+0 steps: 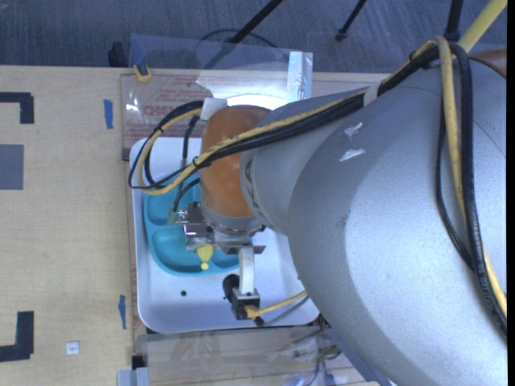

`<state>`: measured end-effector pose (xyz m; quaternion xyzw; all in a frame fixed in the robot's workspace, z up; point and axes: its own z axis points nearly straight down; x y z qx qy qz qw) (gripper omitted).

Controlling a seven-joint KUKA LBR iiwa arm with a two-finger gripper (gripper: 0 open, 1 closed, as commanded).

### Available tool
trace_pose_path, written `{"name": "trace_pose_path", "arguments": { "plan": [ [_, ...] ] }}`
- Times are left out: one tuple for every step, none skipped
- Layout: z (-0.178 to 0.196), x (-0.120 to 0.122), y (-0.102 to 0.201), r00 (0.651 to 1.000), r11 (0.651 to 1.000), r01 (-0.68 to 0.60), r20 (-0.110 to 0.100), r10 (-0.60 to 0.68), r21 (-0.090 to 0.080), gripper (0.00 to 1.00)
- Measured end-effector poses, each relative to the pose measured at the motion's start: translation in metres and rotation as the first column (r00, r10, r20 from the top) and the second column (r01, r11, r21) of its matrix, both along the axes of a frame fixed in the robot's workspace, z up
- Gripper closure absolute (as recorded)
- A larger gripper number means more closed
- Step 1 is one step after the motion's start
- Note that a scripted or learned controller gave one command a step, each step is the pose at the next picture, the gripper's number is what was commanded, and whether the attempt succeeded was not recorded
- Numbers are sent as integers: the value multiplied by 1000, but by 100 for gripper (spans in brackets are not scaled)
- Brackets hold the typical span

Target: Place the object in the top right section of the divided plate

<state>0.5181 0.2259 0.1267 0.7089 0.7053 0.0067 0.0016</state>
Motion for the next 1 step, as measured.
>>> {"name": "trace_pose_path", "arguments": {
  "plan": [
    [9,0,0,1000,1000,1,0,-1,0,100]
  ]
}}
